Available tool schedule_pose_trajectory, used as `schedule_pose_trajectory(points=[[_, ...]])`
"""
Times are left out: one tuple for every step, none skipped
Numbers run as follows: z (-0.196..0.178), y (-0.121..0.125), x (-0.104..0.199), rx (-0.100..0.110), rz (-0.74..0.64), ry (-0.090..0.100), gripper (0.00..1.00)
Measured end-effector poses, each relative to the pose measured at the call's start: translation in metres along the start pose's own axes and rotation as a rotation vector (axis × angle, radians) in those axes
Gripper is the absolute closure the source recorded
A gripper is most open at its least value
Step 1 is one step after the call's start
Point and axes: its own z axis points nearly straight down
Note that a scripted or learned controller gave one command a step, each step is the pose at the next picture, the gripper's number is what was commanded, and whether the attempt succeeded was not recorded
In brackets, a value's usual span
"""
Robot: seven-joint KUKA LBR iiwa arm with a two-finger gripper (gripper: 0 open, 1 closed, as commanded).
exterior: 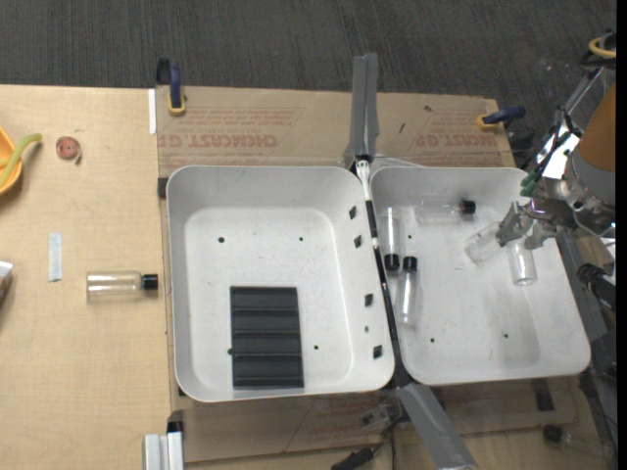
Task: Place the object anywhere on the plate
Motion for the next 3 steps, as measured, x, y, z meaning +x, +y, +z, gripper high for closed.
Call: schedule_pose_trajectory(points=[[-0.002,0.010,0.094,-0.001,-0.059,0.000,1.00],[-0.003,0.010,0.094,-0.001,-0.059,0.000,0.00],[-0.060,0.059,0.019,-0.001,0.001,-0.001,0.00]])
